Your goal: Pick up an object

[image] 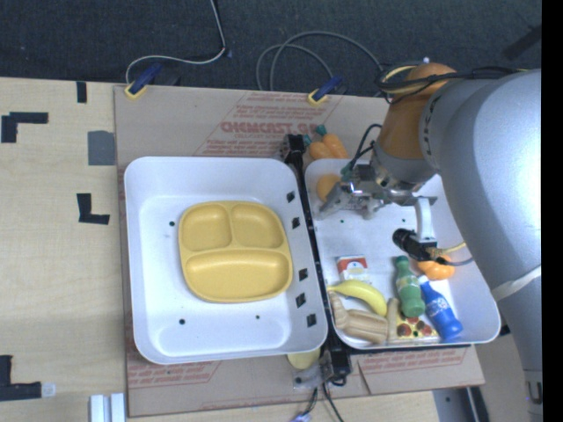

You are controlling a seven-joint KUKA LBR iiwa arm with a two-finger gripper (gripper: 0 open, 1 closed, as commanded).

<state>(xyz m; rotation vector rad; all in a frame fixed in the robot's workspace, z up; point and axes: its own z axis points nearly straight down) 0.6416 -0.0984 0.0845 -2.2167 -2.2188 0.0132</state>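
Camera view: the arm reaches in from the right over the right bin, its gripper low at the bin's far left corner beside an orange object; whether it is open or closed cannot be told. Near end of the right bin holds a banana, a green bottle, a blue bottle and a small red-and-white carton. The left bin holds a yellow divided tray.

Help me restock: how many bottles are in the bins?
2: a green bottle and a blue bottle side by side in the right bin's near corner; the arm may hide others.
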